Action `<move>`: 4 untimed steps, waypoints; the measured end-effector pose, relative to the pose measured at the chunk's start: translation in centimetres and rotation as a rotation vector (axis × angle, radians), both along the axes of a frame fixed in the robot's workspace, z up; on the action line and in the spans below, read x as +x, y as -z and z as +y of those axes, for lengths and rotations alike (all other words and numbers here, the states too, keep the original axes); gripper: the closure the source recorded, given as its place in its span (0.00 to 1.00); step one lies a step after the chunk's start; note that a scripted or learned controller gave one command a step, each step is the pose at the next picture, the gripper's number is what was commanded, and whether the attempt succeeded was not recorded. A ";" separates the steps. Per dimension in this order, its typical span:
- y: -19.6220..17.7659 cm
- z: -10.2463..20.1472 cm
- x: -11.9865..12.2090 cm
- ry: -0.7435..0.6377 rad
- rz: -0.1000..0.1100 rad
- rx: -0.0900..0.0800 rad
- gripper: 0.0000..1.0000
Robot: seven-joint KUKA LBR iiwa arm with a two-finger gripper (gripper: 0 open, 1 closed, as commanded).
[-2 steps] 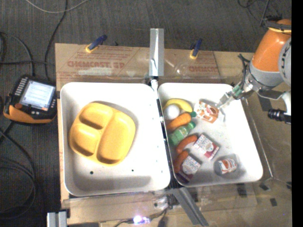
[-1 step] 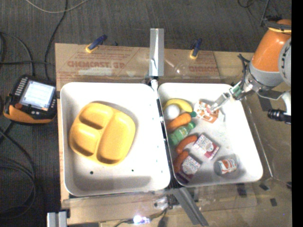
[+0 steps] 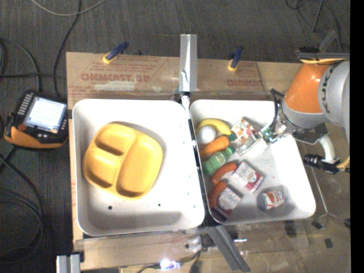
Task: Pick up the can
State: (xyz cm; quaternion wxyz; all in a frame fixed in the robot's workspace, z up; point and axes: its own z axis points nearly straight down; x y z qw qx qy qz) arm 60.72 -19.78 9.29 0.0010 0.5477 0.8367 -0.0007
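Though near — can [image 3: 272, 199] below tool [image 3: 268, 134]

The can [image 3: 273, 199] lies on its side near the right bin's [image 3: 301, 175] front right corner, with bare white floor behind it and to its right. A carton [image 3: 246, 177] sits just to its left, and a second carton [image 3: 228, 199] lies farther left. Toy food [image 3: 216, 152] crowds the bin's left half. The tool [image 3: 267, 134] hangs over the back, beside a third carton [image 3: 243, 131].
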 end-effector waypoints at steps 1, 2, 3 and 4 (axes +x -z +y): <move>-1.0 0.1 0.1 -0.001 -0.001 -0.001 1.00; -12.9 6.8 1.2 0.205 0.001 0.000 1.00; -20.8 6.1 -1.8 0.285 0.001 -0.001 1.00; -16.7 8.8 0.8 0.265 0.004 -0.001 1.00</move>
